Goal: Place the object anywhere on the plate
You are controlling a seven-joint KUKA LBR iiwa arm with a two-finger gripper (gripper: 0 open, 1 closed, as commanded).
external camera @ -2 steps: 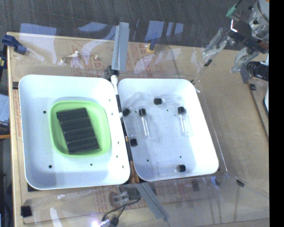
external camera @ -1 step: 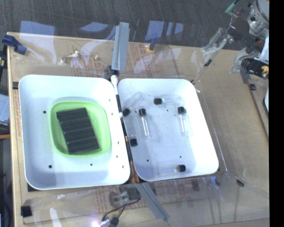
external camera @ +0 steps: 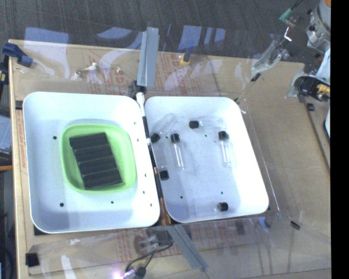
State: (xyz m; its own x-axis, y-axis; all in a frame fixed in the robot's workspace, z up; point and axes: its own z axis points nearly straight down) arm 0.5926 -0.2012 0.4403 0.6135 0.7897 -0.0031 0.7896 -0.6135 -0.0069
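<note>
A dark grey ridged block [external camera: 96, 160] lies flat on the green plate [external camera: 68, 156] in the left bin [external camera: 41, 208]. It covers most of the plate's middle. My gripper [external camera: 263, 64] hangs above the bench beyond the far right corner of the right bin [external camera: 250, 185], well away from the plate and the block. Nothing can be seen in it.
Several clear tubes with black caps, such as tube [external camera: 177, 151] and tube [external camera: 224, 147], lie scattered in the right bin with loose black caps [external camera: 223, 206]. A grey metal bar [external camera: 146, 57] stands behind the gap between the bins. A blue clamp [external camera: 14, 51] sits at the bench's far left corner.
</note>
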